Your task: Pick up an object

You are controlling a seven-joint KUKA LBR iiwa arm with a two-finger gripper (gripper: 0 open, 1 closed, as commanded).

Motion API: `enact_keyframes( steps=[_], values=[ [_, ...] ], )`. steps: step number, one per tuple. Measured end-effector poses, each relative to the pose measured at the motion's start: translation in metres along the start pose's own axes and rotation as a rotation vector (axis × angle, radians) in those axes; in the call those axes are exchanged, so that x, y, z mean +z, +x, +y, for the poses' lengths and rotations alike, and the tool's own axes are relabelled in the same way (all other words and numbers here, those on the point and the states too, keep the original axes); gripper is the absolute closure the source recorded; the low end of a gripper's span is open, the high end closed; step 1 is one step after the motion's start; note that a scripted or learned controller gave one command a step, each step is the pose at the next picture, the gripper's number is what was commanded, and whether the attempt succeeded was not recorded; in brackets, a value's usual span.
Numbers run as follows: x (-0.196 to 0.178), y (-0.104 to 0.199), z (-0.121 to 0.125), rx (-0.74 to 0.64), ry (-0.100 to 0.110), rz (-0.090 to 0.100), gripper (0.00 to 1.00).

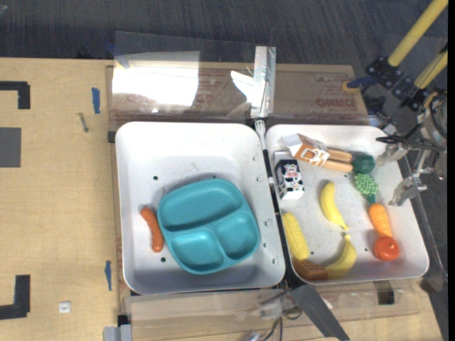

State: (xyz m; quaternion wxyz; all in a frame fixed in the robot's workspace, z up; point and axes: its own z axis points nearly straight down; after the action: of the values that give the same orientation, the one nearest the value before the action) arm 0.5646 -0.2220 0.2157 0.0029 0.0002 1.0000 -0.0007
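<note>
Cardboard-brown worktop [50, 212] spreads across the left of the frame, marked with black corner brackets and bits of blue tape. Behind it, along the top, runs dark grey carpeted floor [213, 13], and yellow poles [419, 27] slant in at the upper right. Two shallow white bins sit side by side in the middle. In the left bin [135, 148] lie a teal divided plate [207, 224] and, just beside its left edge, an orange sausage [153, 229]. The right bin [409, 261] holds a corn cob [295, 235], two bananas [331, 204], a carrot [380, 219], a tomato [386, 248], a green bunch [366, 185], a small cow-print carton [288, 178] and an orange-and-white box [313, 153]. My hand [412, 176] hangs at the right rim of that bin, near the carrot and green bunch; whether it is open or closed I cannot tell.
</note>
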Motion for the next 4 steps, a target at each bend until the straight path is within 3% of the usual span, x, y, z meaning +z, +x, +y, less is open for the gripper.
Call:
enact_keyframes(
  steps=[1, 2, 3, 4],
  values=[
    [0.12, -0.013, 0.0, -0.308, -0.002, 0.001, 0.0],
    [0.126, 0.015, 0.061, -0.353, -0.001, -0.006, 0.0],
    [0.126, 0.051, 0.013, -0.566, 0.004, -0.009, 0.0],
    [0.113, 0.047, 0.015, -0.569, 0.008, -0.019, 1.0]
  ],
)
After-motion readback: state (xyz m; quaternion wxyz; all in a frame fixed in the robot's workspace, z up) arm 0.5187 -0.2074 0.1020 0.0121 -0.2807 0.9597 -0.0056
